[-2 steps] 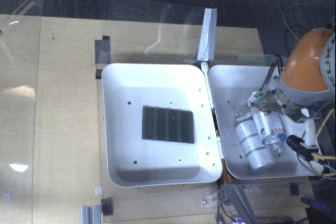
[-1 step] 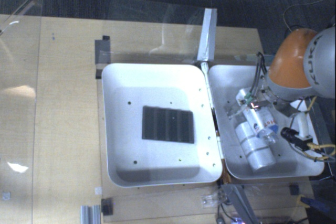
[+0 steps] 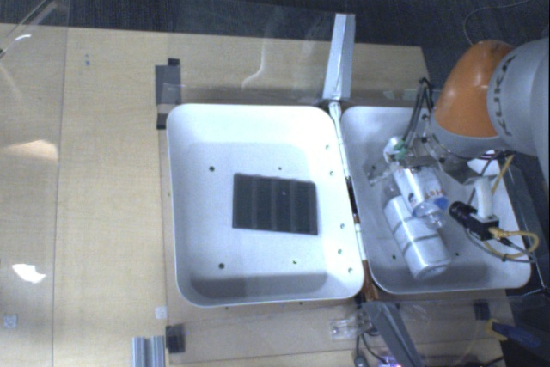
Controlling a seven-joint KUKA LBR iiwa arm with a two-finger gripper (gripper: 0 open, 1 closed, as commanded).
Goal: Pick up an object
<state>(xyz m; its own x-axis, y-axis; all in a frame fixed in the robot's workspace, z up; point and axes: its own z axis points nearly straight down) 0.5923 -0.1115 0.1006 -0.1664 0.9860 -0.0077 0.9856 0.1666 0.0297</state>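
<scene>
While the gripper (image 3: 418,258) hangs low over the right bin (image 3: 378,271), jaws unreadable from above, it should centre on an object before closing.

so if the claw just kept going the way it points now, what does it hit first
Probably the floor of the right bin. The claw sits low over that bin's upper part, seemingly pointing down into it, with nothing visible beneath it, though depth is hard to judge from this slanted view.

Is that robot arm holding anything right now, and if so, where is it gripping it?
It cannot be told. The gripper is low over the right bin, and no object shows at its tip.
</scene>
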